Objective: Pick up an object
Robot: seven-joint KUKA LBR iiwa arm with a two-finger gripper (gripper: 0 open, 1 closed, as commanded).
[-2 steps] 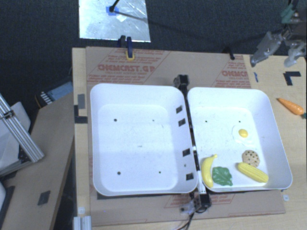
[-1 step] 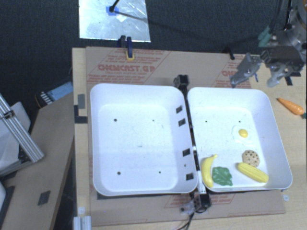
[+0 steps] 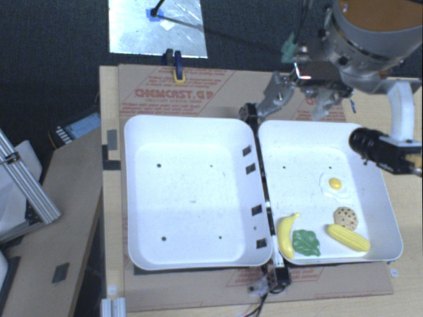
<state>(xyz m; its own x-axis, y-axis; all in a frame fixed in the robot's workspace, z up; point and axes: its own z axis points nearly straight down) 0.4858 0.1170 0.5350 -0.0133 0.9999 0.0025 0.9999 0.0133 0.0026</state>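
Gripper (image 3: 293,112) hangs at 12 o'clock of the right bin (image 3: 301,157), over its far rim and the cardboard sheet (image 3: 198,91) beyond. Jaws spread wide, nothing between them. Gripper is well apart from all the toys.

Pickable toys all sit in the right bin, near half:
- fried egg (image 3: 334,184), just right of bin centre, lying flat and alone.
- cookie (image 3: 345,217), at 5 o'clock from the egg, near it but apart.
- corn cob (image 3: 348,238), at 5 o'clock of the bin, just beside the cookie's near edge, lying slantwise. Can't tell if they touch.
- banana (image 3: 286,235), at 7 o'clock of the bin, against the left wall, curved, stem end up toward 1 o'clock.
- green leaf piece (image 3: 306,243), at 6 o'clock of the bin, touching the banana's right side.

Left bin (image 3: 142,177) is side by side with the right one, their inner walls touching. Both rest on the printed cardboard sheet. Blue-and-yellow clamp (image 3: 176,65) is at 12 o'clock of the left bin, on the cardboard's far edge. Shiny metal sheet (image 3: 132,18) lies beyond it.
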